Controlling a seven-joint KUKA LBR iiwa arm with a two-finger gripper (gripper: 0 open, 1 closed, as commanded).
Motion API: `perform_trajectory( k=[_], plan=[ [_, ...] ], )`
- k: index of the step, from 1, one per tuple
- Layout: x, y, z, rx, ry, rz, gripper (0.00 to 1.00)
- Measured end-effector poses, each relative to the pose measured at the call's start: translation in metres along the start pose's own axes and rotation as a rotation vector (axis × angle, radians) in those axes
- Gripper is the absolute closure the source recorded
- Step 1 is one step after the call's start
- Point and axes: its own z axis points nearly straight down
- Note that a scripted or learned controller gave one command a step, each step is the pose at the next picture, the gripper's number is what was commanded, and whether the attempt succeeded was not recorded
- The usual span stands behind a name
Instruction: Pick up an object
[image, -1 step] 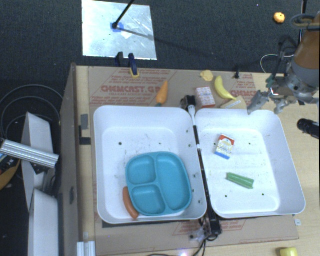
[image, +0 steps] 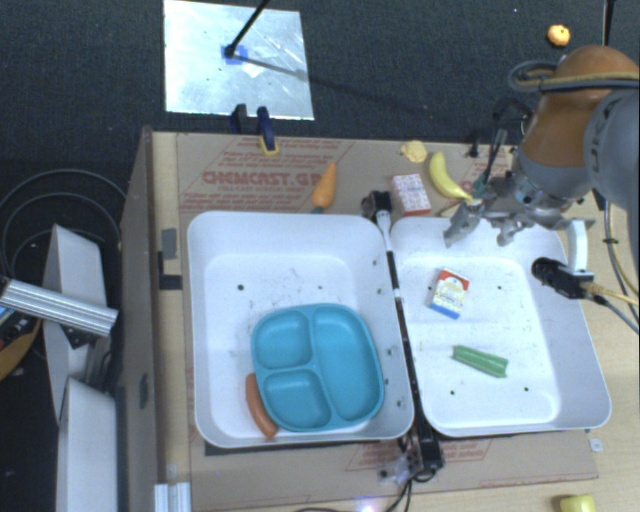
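Two candidates lie in the right bin (image: 575, 395): a small carton (image: 449, 293) with a red top and blue side near the bin's middle, and a green bean-like piece (image: 480, 361) nearer the bin's front. The gripper (image: 491, 228) hangs over the right bin's back rim, its fingers (image: 457, 226) spread apart and holding nothing. The left bin (image: 215, 300) holds a blue divided tray (image: 317, 367) with an orange sausage-like piece (image: 260, 405) at its front left corner. From here the likely trouble is aim: a descent straight down would meet the bin's rim or bare floor, since the carton sits well forward of the fingers. The flat green piece could slip out of a shallow pinch.
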Motion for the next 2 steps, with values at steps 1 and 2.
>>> perform_trajectory(
  k=[1,2],
  plan=[
    [0.001,0.000,0.117,0.000,-0.001,0.005,0.00],
    [0.023,-0.001,0.111,-0.003,-0.002,0.002,0.00]
  ],
)
